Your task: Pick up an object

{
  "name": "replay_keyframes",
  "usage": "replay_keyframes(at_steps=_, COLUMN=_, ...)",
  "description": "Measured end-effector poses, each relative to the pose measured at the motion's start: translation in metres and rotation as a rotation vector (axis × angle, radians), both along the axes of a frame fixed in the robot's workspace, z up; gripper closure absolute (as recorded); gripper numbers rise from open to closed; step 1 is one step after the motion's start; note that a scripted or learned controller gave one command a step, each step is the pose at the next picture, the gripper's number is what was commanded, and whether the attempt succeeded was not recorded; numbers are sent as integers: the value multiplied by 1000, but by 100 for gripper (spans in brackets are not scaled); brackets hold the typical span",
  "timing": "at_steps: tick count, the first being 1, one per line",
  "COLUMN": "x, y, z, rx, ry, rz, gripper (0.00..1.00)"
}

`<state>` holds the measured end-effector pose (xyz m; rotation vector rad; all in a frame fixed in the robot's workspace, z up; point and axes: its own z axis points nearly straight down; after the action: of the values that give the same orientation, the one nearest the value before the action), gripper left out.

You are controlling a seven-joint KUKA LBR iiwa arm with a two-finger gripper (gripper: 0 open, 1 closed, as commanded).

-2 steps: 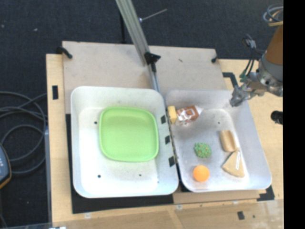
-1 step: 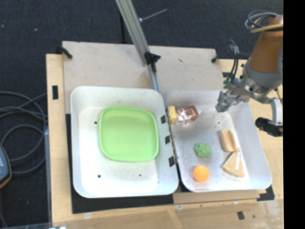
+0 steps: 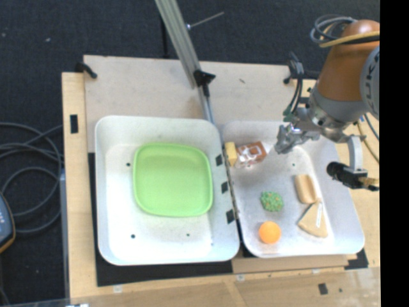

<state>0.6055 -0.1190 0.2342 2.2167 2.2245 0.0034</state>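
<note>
as seen from the fixed camera above the bench, two white bins lie side by side.
left bin [image 3: 108, 171]: holds a light green square plate [image 3: 172, 179], lying flat near its middle.
right bin [image 3: 339, 229]: holds five small objects, all resting on its floor.
wrapped snack [image 3: 246, 153]: clear packet with orange and yellow parts, at the bin's upper left corner, just beside the wall shared with the left bin.
green lump [image 3: 272, 201]: rough, rounded, near the bin's middle.
orange ball [image 3: 270, 233]: below the green lump, near the front wall.
tan block [image 3: 305, 188]: oblong, right of the green lump.
tan wedge [image 3: 314, 222]: triangular, just below the tan block, nearly touching it.
arm: grey, orange band above the wrist, reaching in from the right.
gripper [image 3: 285, 141]: over the bin's upper part, just right of the wrapped snack, apart from it; fingers point down and left; nothing visible between them; how far apart they stand cannot be told.
</note>
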Motion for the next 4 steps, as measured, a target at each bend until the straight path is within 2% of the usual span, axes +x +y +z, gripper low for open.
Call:
replay_keyframes(at_steps=2, x=-39, y=89, z=20, rx=0, ry=1, rz=-1, gripper=100)
replay_keyframes(at_steps=4, x=-69, y=184, z=2, rx=0, ry=2, rz=0, gripper=100)
